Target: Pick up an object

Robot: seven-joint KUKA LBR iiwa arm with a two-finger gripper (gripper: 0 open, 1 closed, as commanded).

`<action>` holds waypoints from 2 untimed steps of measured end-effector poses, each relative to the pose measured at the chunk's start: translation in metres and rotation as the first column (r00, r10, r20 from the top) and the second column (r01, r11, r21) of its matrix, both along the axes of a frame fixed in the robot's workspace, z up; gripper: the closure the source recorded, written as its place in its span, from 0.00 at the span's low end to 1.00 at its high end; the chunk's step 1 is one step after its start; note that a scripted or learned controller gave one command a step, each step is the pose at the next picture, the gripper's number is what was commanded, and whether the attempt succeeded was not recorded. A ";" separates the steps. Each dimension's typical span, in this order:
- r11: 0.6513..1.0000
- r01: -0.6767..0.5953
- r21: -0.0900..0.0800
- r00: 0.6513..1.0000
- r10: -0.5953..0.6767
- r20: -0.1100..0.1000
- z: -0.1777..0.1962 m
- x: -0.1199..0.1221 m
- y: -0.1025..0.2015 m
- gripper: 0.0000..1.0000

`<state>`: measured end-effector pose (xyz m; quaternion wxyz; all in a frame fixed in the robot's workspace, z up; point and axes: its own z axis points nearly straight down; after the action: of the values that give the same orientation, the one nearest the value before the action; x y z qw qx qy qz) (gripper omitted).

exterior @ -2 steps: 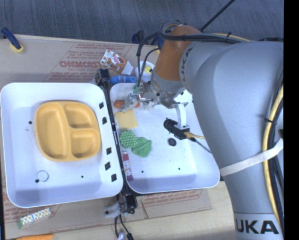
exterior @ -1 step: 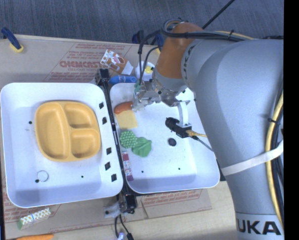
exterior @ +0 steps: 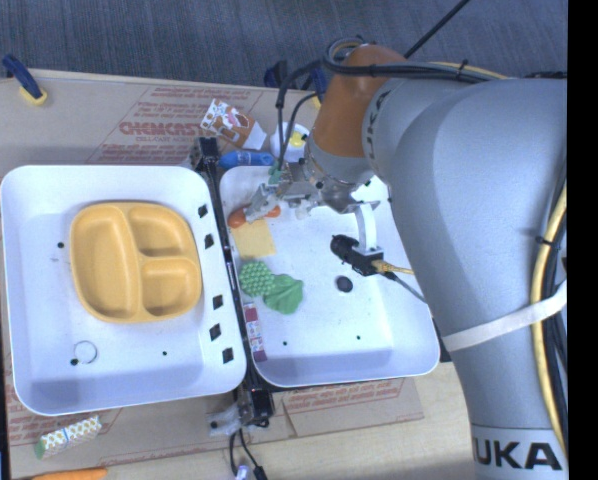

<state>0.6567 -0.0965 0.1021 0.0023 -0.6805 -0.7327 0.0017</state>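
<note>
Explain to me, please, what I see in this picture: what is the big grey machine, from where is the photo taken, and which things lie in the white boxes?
One camera above the bench looks down at a slant. The grey machine is a robot arm reaching in from the right; its gripper is low over the right bin, by an orange piece and a yellow square. A green toy lies nearer the front. The left bin holds a yellow divided tray. I cannot tell whether anything is held.

The arm (exterior: pixel 499 268) reads "UKA"; the cardboard (exterior: pixel 149 118) reads "CHEMCAS".
</note>
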 end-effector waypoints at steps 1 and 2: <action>0.973 0.233 -0.001 0.973 -0.233 -0.001 -0.011 -0.079 -0.005 0.00; 0.877 0.481 -0.001 0.877 -0.481 0.002 -0.010 -0.032 -0.009 0.00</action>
<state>0.6247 -0.1058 0.0916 0.0013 -0.8410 -0.5410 0.0012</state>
